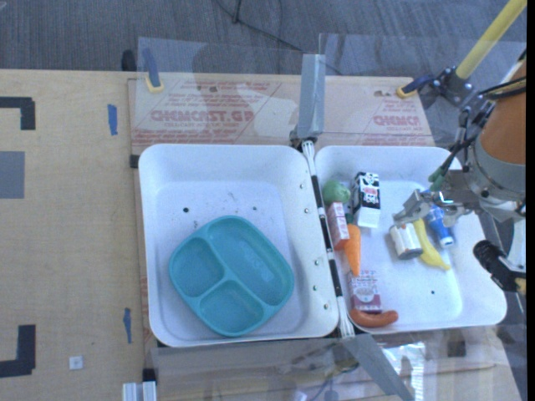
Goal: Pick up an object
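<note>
1. Objects for picking lie in the right white bin [476,303], in two loose groups. Near its centre, toward three o'clock, sit a small pale cylinder [407,241], a blue-and-white tube [440,226] and a yellow banana-shaped toy [432,253], close together.
2. The gripper [415,209] hangs just above this group, at the cylinder's twelve o'clock. Whether its fingers are parted, closed or grasping anything cannot be told.
3. The arm enters from three o'clock. Its orange band [510,132] shows at the frame's edge, with grey wrist parts and dark cables below it, reaching toward nine o'clock over the bin.
4. The two bins sit side by side on a pale wooden bench [67,249] marked with black corner marks and bits of blue tape. Grey carpet lies beyond at twelve o'clock.
5. The left white bin [167,170] holds a teal divided plate [231,275], toward its six o'clock.
6. Along the right bin's nine o'clock wall lie a green toy [337,191], a black-and-white carton [367,199], a reddish-brown stick [337,224], an orange carrot [354,250], a small pink packet [365,291] and a red sausage [373,317] at six o'clock.
7. A yellow pole [495,27] slants across the one o'clock corner.
</note>
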You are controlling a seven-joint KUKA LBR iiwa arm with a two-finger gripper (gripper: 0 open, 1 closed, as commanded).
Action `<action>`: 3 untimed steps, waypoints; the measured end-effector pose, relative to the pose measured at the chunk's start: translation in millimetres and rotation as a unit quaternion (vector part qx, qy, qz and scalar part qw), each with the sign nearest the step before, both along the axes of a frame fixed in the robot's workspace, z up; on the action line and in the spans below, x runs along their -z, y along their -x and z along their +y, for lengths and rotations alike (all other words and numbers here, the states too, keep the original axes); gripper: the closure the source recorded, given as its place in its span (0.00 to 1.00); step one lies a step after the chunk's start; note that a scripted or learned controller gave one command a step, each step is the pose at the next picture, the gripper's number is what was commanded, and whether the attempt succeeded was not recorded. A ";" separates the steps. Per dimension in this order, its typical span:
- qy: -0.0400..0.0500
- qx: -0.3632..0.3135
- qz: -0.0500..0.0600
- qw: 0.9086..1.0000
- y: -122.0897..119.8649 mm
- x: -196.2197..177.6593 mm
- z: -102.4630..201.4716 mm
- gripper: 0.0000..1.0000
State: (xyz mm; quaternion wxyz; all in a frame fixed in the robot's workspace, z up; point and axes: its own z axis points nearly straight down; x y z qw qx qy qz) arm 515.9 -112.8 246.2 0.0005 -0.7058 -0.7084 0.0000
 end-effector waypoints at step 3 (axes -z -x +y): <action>0.001 -0.189 -0.002 0.982 -91.0 140.2 -73.5 0.00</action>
